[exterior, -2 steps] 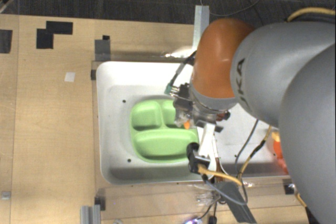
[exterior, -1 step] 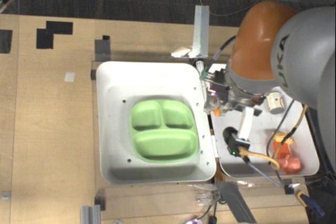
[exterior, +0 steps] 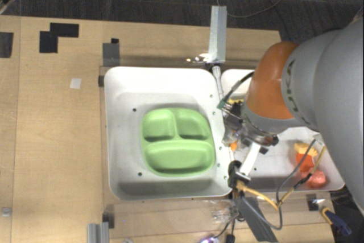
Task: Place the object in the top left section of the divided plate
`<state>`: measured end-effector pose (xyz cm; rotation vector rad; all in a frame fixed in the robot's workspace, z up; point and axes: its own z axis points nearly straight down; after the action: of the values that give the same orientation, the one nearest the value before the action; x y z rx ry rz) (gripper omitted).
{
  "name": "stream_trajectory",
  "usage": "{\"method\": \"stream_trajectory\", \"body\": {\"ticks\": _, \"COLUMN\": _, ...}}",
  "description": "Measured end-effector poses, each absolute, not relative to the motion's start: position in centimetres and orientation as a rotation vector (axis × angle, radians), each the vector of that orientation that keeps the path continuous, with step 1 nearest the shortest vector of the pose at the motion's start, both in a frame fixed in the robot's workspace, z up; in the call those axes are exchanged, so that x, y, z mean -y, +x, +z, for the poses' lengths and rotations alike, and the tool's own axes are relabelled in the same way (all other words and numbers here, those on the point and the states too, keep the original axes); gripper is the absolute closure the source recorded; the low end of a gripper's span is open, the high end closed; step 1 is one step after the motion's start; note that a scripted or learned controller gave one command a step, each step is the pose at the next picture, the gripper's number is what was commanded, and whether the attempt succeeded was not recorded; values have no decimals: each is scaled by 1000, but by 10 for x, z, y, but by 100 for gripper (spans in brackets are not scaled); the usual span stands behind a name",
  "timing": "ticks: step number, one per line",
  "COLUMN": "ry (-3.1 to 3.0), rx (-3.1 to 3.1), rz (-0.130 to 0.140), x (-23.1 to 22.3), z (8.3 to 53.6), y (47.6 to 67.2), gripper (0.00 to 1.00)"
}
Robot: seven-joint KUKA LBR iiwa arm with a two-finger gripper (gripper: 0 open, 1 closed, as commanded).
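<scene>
Camera view: the gripper (exterior: pixel 232 135) hangs at the wall between the two bins, right of centre in the frame, under the orange band of the grey arm (exterior: pixel 333 82). The wrist hides it from above, so I cannot tell whether it is spread or pressed together, nor whether it carries anything.

The loose things lie in the right bin (exterior: pixel 273 173), near its lower right corner and well apart from the gripper: an orange piece (exterior: pixel 305 161) with a yellow strip (exterior: pixel 302 149) against it, and a reddish round piece (exterior: pixel 317 179) just below them. Which of these is meant for the plate I cannot tell.

The green plate (exterior: pixel 145 132) sits in the middle of the left bin (exterior: pixel 122 101), just left of the gripper. Its top left section (exterior: pixel 159 122) shows bare green. White bin floor lies open on the plate's left, upper and lower sides. Its right rim comes close to the bin's right wall.

The plate is smooth and rounded at the corners, with two small sections above one wide one. The bins are shallow, white and matt, with sloping walls. The bench (exterior: pixel 51 151) is pale wood.
</scene>
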<state>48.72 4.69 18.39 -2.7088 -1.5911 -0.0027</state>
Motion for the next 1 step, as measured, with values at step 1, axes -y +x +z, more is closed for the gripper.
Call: {"method": "stream_trajectory", "body": {"ticks": 1, "ry": -2783, "rx": 1456, "rz": -2, "x": -121, "z": 209, "y": 543, "gripper": 100}}
